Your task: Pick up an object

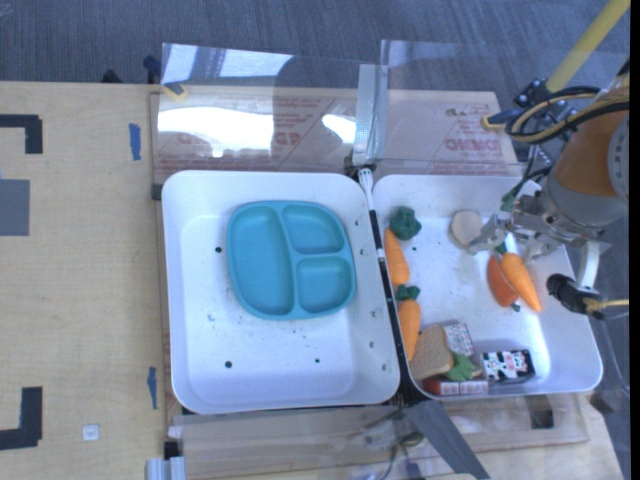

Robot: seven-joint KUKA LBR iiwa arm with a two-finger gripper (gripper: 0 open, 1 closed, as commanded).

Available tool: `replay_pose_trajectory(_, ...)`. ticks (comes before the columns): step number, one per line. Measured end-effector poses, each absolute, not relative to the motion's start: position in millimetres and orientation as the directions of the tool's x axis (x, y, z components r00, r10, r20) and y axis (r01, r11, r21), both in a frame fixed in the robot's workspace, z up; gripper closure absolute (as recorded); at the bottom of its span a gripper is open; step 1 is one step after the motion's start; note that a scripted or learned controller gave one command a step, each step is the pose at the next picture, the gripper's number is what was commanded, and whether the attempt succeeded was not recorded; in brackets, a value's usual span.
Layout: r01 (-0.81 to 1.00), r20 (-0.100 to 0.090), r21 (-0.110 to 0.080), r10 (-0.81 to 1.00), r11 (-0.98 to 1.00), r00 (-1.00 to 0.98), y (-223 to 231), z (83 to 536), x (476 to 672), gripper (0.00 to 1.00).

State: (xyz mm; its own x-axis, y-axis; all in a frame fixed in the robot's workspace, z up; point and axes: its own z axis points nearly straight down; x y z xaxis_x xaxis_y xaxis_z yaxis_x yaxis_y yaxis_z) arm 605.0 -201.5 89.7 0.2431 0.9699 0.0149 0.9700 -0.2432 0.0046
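Two white bins (190, 368) sitting side by side on a wooden bench, gripper (510, 240) hovering in the right bin, fingers pinching a toy carrot (512, 278), teal divided plate (291, 259) lying in the left bin.

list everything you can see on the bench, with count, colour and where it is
bins: 2, white, side by side on the bench
divided plate: 1, light blue, middle of the left bin
carrots along the divider: 2, orange with green tops, left edge of the right bin, one behind the other
carrot at the jaws: 1, orange, right part of the right bin
round piece: 1, beige, back of the right bin
bread slice: 1, tan, front of the right bin
small carton: 1, black and white, front of the right bin
clear panels: 2, transparent, behind the bins
gripper: 1, grey metal, over the right bin above the carrot
arm: 1, grey with orange band, right side
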Motion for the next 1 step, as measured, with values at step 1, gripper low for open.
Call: replay_pose_trajectory(1,0.995,0.002,0.006,0.995,-0.102,0.102,-197.5,88.1,581.1,0.00)
